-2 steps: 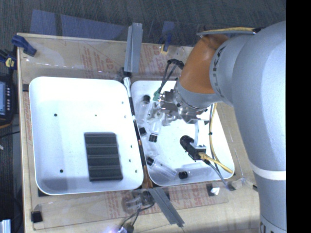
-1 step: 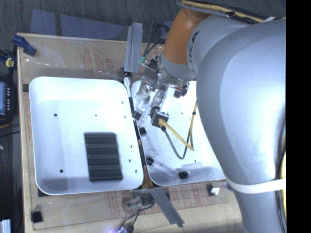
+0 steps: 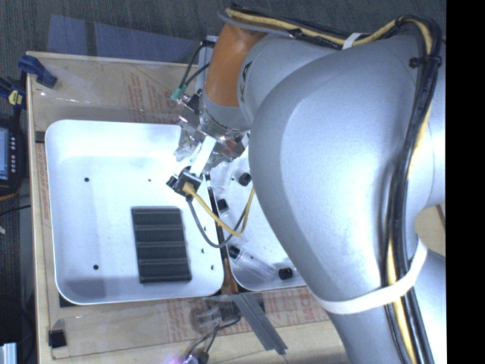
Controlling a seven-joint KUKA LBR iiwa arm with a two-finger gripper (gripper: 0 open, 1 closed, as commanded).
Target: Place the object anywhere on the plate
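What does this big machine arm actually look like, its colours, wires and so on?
The arm is a bulky, smooth, rounded grey shell. An orange band rings it above the wrist. Black and yellow cables run along its outside, and a white strap wraps its thick part. At the tip sits a small pale metal pincer.

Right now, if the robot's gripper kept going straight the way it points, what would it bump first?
Probably the bare floor of the left shallow white bin, since the gripper points down there. The black ribbed rectangular slab lies off to one side. Depth is hard to judge.
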